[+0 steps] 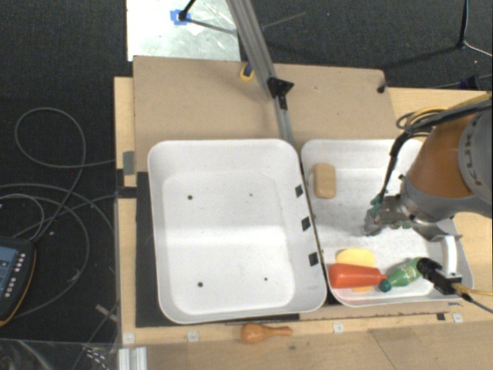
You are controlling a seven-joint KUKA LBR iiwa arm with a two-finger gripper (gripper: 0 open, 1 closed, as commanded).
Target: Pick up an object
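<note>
In the right bin [347, 156] lie a tan block [325, 181] near the back left, a yellow piece [357, 257], an orange-red carrot-like piece [354, 276] and a green bottle [400, 274] along the front edge. My gripper [375, 223] hangs over the middle of this bin, pointing down, a little above and right of the yellow piece. Nothing shows between its fingers. The arm's grey and orange body covers the bin's right side.
The left bin [169, 168] sits beside the right one. A tan wooden pear-shaped thing [265, 331] lies on the bench in front of the bins. A slanted metal pole [258, 48] crosses the back. Cables lie on the floor at left.
</note>
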